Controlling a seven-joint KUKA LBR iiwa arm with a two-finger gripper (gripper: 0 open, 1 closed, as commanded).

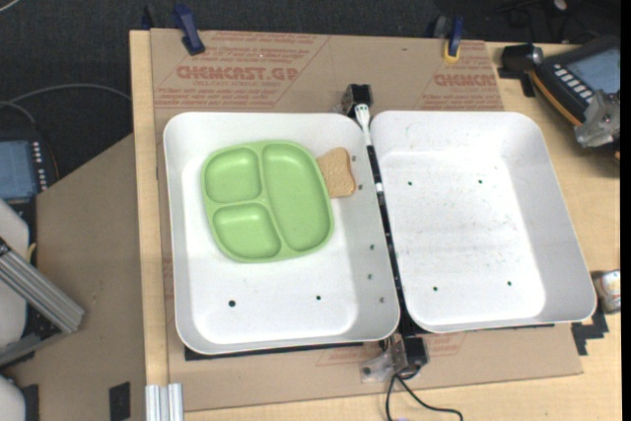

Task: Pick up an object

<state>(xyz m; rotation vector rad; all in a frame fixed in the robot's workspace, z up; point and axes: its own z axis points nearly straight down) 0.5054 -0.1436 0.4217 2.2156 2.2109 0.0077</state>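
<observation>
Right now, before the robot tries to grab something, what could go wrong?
Two things might. The tan slice lies flat and thin against the rim of the green divided plate, so fingers could slip off it or nudge the plate instead. The plate itself is wide and low, probably hard to pinch except at its edge. Both sit in the left bin, and a push could slide them toward its wall.
</observation>
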